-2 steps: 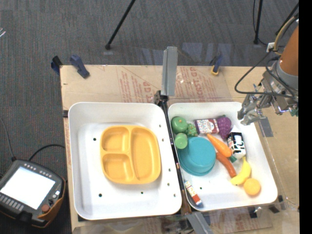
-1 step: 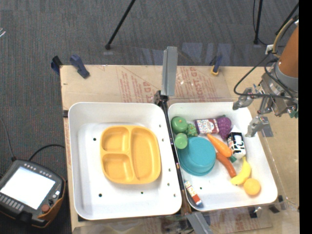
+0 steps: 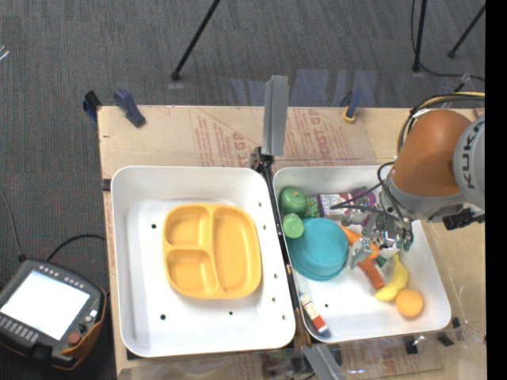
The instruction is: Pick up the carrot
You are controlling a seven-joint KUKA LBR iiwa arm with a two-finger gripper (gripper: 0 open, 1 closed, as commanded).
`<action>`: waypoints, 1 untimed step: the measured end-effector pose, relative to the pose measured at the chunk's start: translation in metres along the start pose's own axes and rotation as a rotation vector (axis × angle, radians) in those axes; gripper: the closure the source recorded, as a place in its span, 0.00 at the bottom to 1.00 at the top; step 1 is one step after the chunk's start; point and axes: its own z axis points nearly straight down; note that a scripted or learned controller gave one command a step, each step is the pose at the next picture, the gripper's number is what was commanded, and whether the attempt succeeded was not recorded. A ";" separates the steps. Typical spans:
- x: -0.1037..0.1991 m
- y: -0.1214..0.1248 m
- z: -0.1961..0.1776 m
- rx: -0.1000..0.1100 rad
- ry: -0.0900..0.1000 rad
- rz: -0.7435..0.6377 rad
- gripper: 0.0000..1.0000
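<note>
The grey arm (image 3: 432, 165) with its orange band is reaching in from the right over the right-hand white bin (image 3: 432, 311), and its end effector (image 3: 379, 240) is hanging low over the cluster of things in the middle of that bin. Whether the end effector is released or clenched, I cannot tell, since the metal parts are blurring together at this angle.

The carrot (image 3: 366, 269) is lying in the right bin, an orange piece slanting down toward the lower right just beneath the end effector, with its upper part hidden under the tool. It is sitting right beside the teal bowl (image 3: 318, 248) on its left and touching or nearly touching the yellow banana (image 3: 394, 283) on its lower right. An orange fruit (image 3: 409, 303) is resting just beside the banana's lower end.

Two green round items (image 3: 292, 212) are lying at the bowl's upper left, one above the other, and a purple packet (image 3: 333, 203) is lying behind the bowl near the bin's far wall. A small red and white tube (image 3: 314, 313) is lying near the bin's front left corner.

The left white bin (image 3: 135, 236) is holding a yellow divided tray (image 3: 212, 251), which is lying flat in its middle. Both bins are sitting side by side on the cardboard-covered tabletop (image 3: 206, 129)
</note>
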 end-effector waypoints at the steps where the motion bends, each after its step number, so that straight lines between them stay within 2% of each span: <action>1: 0.023 0.023 -0.002 0.012 -0.020 0.135 0.00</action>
